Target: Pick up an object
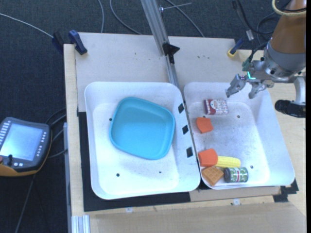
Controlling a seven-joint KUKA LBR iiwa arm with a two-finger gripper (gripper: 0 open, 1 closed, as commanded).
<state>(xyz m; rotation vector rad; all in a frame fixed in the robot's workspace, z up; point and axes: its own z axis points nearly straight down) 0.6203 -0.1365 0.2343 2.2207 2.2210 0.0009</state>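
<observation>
Jaws spread open, holding nothing; gripper [246,87] hovers over right bin [272,130], above red-and-white packet [215,107]. Packet and can [236,174] labels unreadable.

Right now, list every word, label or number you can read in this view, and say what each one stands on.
No text reads clearly.
Red and white packet in the right bin: printed face, too blurred to read.
Small dark can at that bin's front: label too small to read.
Handheld screen unit left of the bench: display and buttons show no legible characters.
</observation>
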